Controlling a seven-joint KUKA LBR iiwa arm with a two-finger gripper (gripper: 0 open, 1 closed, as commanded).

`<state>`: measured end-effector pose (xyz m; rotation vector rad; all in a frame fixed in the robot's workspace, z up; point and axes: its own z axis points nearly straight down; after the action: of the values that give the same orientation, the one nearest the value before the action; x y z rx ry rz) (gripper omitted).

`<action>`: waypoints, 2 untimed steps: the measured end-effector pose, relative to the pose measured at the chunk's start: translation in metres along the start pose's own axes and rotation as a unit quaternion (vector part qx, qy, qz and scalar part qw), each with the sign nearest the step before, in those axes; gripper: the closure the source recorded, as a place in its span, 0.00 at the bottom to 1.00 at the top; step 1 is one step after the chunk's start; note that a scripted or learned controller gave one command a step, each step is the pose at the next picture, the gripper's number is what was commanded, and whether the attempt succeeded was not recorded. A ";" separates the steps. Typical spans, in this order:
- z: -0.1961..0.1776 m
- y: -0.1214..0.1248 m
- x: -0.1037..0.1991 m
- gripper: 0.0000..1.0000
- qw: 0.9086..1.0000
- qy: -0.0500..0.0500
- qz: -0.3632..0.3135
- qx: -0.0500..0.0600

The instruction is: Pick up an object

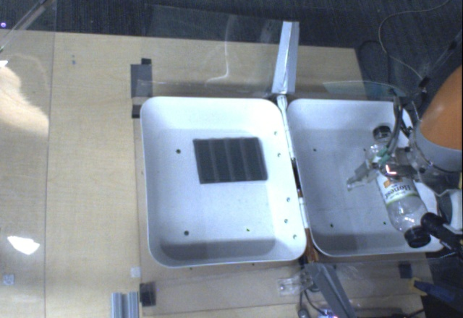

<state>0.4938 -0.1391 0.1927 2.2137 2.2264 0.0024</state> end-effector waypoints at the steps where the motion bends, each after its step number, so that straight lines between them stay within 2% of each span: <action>1: -0.001 0.027 -0.058 0.00 1.000 -0.001 0.017 -0.002; 2: -0.038 -0.003 -0.024 0.00 0.998 0.000 -0.058 -0.002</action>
<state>0.4909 -0.1626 0.2310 2.0789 2.3485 0.0049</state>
